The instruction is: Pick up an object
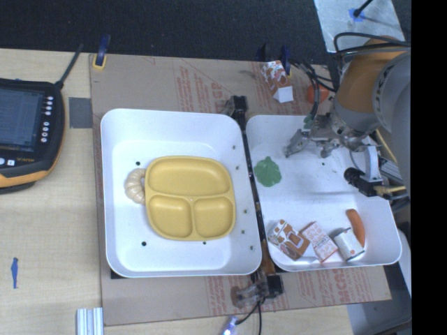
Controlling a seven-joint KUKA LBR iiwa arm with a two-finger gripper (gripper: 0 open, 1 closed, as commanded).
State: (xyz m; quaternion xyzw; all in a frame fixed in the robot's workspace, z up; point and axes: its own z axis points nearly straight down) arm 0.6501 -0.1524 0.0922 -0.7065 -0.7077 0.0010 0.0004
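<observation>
My gripper [313,145] hangs over the upper part of the right bin [318,187], its fingers spread open with nothing between them. Left and below it, a green lumpy object [267,172] lies against the bin's left wall. Along the bin's near edge lie a brown-and-white packet [288,238], a red-and-white packet [318,241], a small white can [347,245] and an orange sausage-shaped object [356,226]. The left bin [119,187] holds a yellow divided tray [188,197], with a beige ridged object [134,185] tucked at the tray's left side.
A teach pendant [26,131] rests on the bench at far left. A small red-and-white box [276,75] sits behind the right bin among cables. Black clamps [237,105] stand at the seam between the bins. The bare bin floor lies below the gripper.
</observation>
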